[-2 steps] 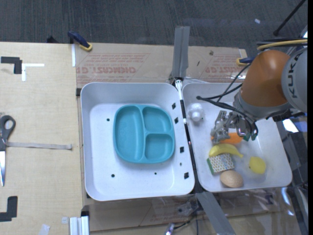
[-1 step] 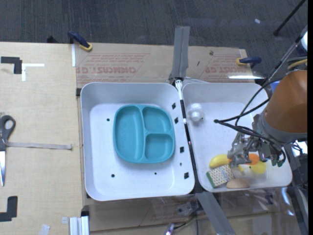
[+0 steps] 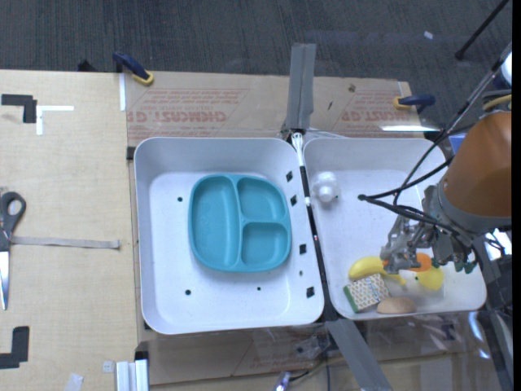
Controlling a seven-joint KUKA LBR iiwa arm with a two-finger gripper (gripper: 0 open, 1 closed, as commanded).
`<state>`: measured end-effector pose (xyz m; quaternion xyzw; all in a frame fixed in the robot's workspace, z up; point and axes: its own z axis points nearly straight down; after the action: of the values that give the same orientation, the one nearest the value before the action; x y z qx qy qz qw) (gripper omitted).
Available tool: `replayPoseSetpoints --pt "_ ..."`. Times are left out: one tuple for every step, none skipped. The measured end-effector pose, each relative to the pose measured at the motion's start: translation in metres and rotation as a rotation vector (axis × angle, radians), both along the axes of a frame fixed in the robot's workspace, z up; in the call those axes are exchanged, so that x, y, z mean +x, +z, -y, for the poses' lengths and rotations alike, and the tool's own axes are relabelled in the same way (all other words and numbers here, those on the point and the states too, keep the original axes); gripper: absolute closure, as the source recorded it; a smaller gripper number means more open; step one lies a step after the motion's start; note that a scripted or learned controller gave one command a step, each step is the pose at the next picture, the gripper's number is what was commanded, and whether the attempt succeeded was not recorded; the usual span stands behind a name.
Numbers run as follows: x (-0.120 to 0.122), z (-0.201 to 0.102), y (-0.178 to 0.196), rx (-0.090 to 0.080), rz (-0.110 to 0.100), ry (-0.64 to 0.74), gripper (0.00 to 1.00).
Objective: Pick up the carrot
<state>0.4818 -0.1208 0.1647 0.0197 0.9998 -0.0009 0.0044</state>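
The gripper [image 3: 404,257] hangs low over the carrot [image 3: 421,261] in the right bin [image 3: 383,165]; its grip state cannot be made out.

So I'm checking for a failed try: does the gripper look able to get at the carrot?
Probably yes: the gripper sits right over the carrot, with nothing lying over it, though yellow toys crowd both sides.

Dark grey carpet [image 3: 203,15] runs along the bench's far edge. The bench [image 3: 57,300] is pale wood, with brown cardboard [image 3: 212,104] laid across its far side — held by two blue-and-yellow clamps [image 3: 133,67]. Scissors [image 3: 8,235] lie at the left edge; black tape marks [image 3: 20,104] sit near the left corners.
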Motion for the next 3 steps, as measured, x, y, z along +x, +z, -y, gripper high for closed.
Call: replayPoseSetpoints --pt "-0.002 0.061 -0.072 0.001 -0.005 0.013 1.0" --pt "-0.002 0.101 -0.024 0.002 -0.004 -0.112 1.0" --pt "0.054 0.052 -0.021 0.006 -0.005 -0.073 1.0"
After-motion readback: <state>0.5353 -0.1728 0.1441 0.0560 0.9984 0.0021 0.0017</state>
